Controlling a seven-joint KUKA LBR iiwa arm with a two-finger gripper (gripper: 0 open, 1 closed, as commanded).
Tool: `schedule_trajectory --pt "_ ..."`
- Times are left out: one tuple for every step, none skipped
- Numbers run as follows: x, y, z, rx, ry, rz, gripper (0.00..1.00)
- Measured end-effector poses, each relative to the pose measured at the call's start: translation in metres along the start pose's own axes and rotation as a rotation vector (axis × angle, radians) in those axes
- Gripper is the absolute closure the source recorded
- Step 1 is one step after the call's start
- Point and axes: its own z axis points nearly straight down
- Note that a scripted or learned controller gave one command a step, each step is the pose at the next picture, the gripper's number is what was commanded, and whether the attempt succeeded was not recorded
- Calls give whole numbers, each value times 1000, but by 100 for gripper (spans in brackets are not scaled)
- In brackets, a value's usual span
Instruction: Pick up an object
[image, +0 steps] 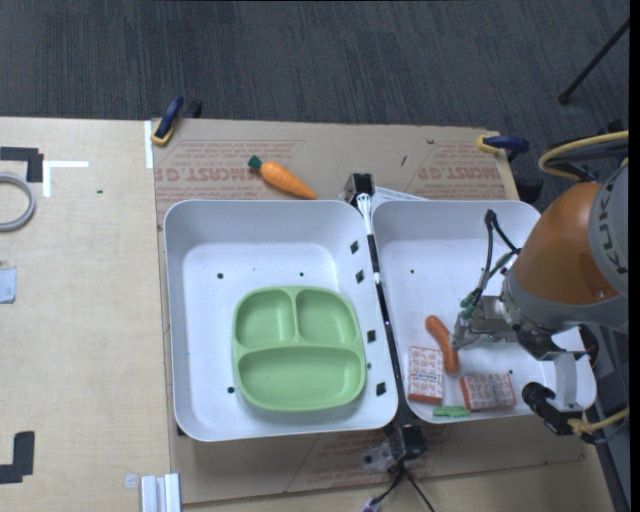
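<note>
In the right bin (440, 240) lie an orange sausage-shaped toy (441, 343), a red and white packet (426, 375), a second red packet (488, 391) and a small green piece (451, 410). My gripper (468, 330) reaches in from the right and hangs just right of the sausage toy, close to it. I see nothing between its fingers. The grey arm with its orange band (565, 255) covers the bin's right side.
The left bin (200, 250) holds a green divided plate (298, 347). A toy carrot (284, 178) lies on the cardboard behind the bins. Blue clamps (168, 118) hold the cardboard's corners. Cables (395, 470) sit at the front between the bins.
</note>
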Motion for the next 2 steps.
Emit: schedule_trajectory --pt "0 0 0 0 0 0 0" --pt "0 1 -10 -2 -1 1 100"
